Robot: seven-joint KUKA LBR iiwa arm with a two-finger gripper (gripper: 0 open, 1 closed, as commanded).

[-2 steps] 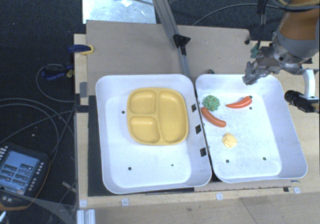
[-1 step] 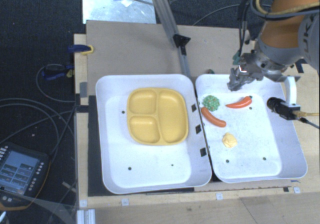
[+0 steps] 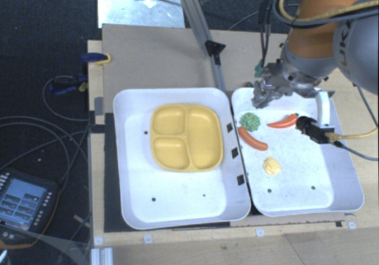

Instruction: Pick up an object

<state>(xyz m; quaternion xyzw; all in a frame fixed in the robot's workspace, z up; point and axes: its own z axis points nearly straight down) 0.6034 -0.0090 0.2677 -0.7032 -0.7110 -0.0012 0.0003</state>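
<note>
Hand (image 3: 262,97) of the grey arm is hanging over the far left corner of the shallow white right bin (image 3: 308,196), on the right half of the brown counter (image 3: 154,57). Cannot tell whether the hand is spread or pressed together; nothing is showing in its grip.

Four small things are lying in the right bin, all toward the counter's far side:
- Round green bumpy toy vegetable (image 3: 250,120) is sitting just below the hand in this view, near the bin's left wall.
- Curved red-orange toy pepper (image 3: 283,121) is lying just right of it, apart from it.
- Orange toy sausage (image 3: 253,139) is lying at a slant just nearer than the green vegetable, close to it or touching it, cannot tell which.
- Pale yellow lumpy piece (image 3: 272,167) is sitting alone near the bin's middle, well apart from the rest.

Shallow white left bin (image 3: 177,202) is sitting beside the right one, holding a yellow plastic three-compartment plate (image 3: 186,138). Blue clamp (image 3: 95,57) is gripping the counter's left edge at the far corner.
</note>
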